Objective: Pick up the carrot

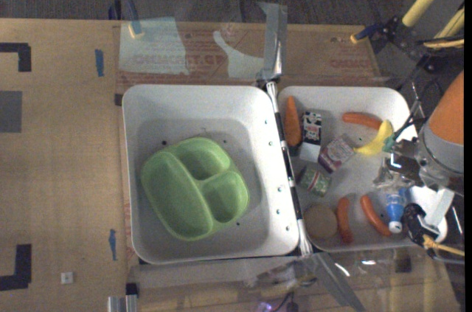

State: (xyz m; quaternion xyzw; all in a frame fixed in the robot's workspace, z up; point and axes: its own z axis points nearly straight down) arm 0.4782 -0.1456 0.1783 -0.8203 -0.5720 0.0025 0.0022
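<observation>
Left bin: I log one green divided plate, three compartments, nothing in them. No hazard here.

Divider between bins: carrot lies lengthwise in the right bin, tight along its left wall. Risk, as I judge it: one side of the tool would have to fit between carrot and wall, and a descent slightly off would strike the rim or roll the carrot.

Just beside the carrot: small black-and-white carton, a crumpled packet, a green-labelled can. A wide approach could knock these.

Further right: brown disc, three orange-red sausage shapes, a banana. Risk: the sausages resemble the target in colour and shape, so a wrong pick is plausible.

Far right: tool hovers over the bin's right side, well apart from the carrot; I cannot tell whether it is released or clenched.
</observation>
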